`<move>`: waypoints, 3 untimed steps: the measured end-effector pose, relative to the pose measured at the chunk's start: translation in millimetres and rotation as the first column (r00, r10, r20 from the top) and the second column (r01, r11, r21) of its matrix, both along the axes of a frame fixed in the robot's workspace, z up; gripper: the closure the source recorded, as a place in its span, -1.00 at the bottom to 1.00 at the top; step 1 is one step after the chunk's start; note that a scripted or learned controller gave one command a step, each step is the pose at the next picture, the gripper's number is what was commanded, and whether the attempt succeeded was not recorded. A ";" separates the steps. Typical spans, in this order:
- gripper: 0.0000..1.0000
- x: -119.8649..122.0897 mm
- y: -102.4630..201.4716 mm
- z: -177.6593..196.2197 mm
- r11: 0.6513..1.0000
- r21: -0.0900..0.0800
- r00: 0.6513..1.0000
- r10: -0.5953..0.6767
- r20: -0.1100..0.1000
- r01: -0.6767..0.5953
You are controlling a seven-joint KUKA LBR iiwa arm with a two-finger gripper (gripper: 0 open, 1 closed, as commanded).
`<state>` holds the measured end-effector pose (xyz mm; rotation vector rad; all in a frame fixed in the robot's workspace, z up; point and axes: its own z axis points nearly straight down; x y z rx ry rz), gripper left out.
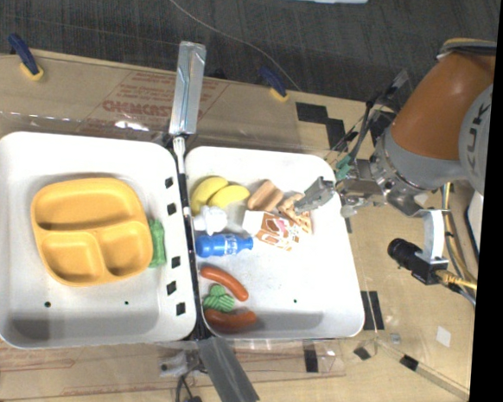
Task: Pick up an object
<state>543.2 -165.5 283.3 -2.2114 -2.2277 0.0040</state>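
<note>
Reaching is judged to be the step in hand: the gripper (311,196) is seen low over the right bin (336,280), close to its far right corner, beside a small carton (281,230) printed in red and white. How its pincer stands cannot be told, and nothing is seen held in it.

Candidate objects are gathered along the right bin's left wall. Bananas (215,191) lie near the far left corner, with a tan bread-like piece (266,194) just beside them. A blue bottle (224,244) lies below the bananas, an orange sausage (224,282) nearer the front edge, and a green item (219,299) touching a dark red one (229,319) by the front wall. In the left bin (17,316) a yellow tray (89,228) is set.

The carton and bread piece lie nearest the tool. For the next move, a descent centred on one object is called for, then a firm closing and a straight lift clear of the neighbours.
</note>
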 end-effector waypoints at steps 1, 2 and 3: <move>-1.00 33.1 -9.0 -98.8 0.979 0.001 0.979 -0.204 -0.008 0.204; -1.00 69.5 -5.5 -191.3 0.998 0.001 0.998 -0.066 0.003 0.066; -1.00 69.1 -15.8 -151.9 0.996 -0.001 0.996 0.089 0.005 -0.089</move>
